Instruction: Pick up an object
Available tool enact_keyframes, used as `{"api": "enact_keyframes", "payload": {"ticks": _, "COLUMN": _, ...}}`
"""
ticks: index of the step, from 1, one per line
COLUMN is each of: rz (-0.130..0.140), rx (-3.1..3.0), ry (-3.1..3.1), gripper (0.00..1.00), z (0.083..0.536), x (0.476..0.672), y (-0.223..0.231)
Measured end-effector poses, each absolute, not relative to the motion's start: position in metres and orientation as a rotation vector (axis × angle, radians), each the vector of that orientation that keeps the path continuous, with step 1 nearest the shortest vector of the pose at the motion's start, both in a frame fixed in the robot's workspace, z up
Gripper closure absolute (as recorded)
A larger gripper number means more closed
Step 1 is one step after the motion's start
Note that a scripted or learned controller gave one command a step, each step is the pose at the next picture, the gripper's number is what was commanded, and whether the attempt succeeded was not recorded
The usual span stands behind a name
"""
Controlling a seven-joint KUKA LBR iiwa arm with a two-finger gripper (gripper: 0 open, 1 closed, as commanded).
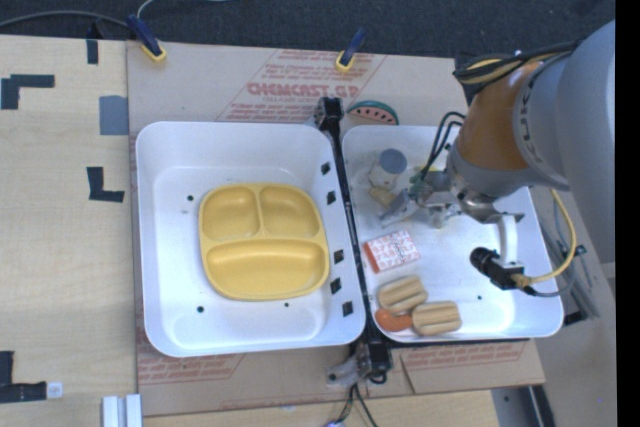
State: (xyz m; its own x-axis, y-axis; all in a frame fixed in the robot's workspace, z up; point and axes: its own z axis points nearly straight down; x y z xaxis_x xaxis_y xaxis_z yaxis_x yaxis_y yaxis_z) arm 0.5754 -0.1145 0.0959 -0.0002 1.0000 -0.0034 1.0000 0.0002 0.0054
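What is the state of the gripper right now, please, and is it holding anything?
Gripper: low in the right bin beside a small bottle; open or closed cannot be told, and no held object is visible.

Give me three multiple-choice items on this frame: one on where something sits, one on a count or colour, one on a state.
1. Where does the yellow divided plate lie?
A. In the left bin
B. In the right bin
C. On the cardboard outside both bins

2. How many compartments does the plate have?
A. Two
B. Three
C. Five

3. Where is the end effector now?
A. Over the left bin
B. Raised above the dark floor
C. Low in the right bin, near the small grey-capped bottle

Key: 1 A, the plate rests on the floor of the left bin. 2 B, two small sections sit above one wide one. 3 C, the end effector is inside the right bin, just below the small grey-capped bottle.
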Motion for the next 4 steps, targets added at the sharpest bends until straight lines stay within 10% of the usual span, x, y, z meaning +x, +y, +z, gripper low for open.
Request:
{"api": "enact_keyframes", "payload": {"ticks": 1, "rz": 0.002, "rx": 2.217, "ry": 2.221, "gripper": 0.0, "z": 0.086, "x": 0.659, "y": -0.104}}
{"api": "enact_keyframes", "payload": {"ticks": 2, "rz": -0.001, "rx": 2.215, "ry": 2.221, "gripper": 1.0, "z": 0.096, "x": 0.659, "y": -0.104}}
{"api": "enact_keyframes", "payload": {"ticks": 3, "rz": 0.001, "rx": 2.219, "ry": 2.224, "gripper": 1.0, "z": 0.185, "x": 0.605, "y": -0.065}}
{"api": "enact_keyframes", "payload": {"ticks": 4, "rz": -0.001, "rx": 2.22, "ry": 2.225, "gripper": 0.0, "z": 0.184, "x": 0.605, "y": -0.065}}
